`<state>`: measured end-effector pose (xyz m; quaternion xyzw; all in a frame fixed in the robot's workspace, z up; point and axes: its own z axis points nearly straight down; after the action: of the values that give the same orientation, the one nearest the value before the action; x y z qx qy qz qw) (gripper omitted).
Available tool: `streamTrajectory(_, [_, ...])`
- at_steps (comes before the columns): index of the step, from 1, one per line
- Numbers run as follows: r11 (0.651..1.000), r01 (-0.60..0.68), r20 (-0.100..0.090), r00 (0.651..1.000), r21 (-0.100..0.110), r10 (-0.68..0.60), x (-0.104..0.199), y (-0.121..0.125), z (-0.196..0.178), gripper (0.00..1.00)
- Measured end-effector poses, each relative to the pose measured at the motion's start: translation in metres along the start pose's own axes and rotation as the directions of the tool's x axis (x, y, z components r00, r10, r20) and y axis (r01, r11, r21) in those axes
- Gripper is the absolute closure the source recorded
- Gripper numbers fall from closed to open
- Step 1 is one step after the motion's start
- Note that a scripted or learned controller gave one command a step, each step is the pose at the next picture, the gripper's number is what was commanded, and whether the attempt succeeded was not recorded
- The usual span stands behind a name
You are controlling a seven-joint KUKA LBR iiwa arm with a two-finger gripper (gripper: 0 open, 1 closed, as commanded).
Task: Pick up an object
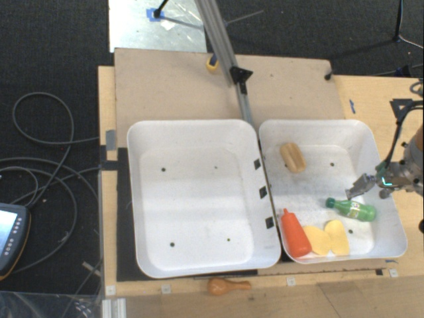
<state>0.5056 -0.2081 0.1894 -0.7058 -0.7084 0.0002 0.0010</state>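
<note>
Objects for the pick all sit in the right bin [381, 152]; which one the program wants I can't tell, but the green bottle [352, 209] looks the likeliest, as it lies closest to the gripper. Going near to far: a brown pear-shaped item [228, 285] lies on the bench outside the bins, just off the left bin's near rim, so prob. out of play. The left bin [192, 197] shows bare floor w/ a few dark dots. In the right bin's near-left corner an orange bottle-like thing [295, 234] rests against the divider wall, and two yellow pieces [329, 237] lie touching beside it, w/ the left one touching or nearly touching the orange thing; things crowded near a wall like that are prob. harder to grab, since the fingers have less room. The green bottle lies on its side further right, cap to the left, apart from the rest, so it's an easier target imo. The gripper [363, 185] hangs just beyond the bottle, at the bin's right side, reaching in from the right; it holds nothing between its tips that I can see, and how far open it is I can't tell at this res. Further back, a tan cylinder [292, 158] lies alone w/ clear floor around it.
</note>
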Motion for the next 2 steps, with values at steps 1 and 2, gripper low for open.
streamTrajectory(1, [1.0,0.0,0.001,1.0,-0.003,0.0,0.0,0.001,-0.002,0.0])
streamTrajectory(2, [1.0,-0.004,0.0,1.0,0.001,0.004,-0.01,0.003,0.052,0.0])
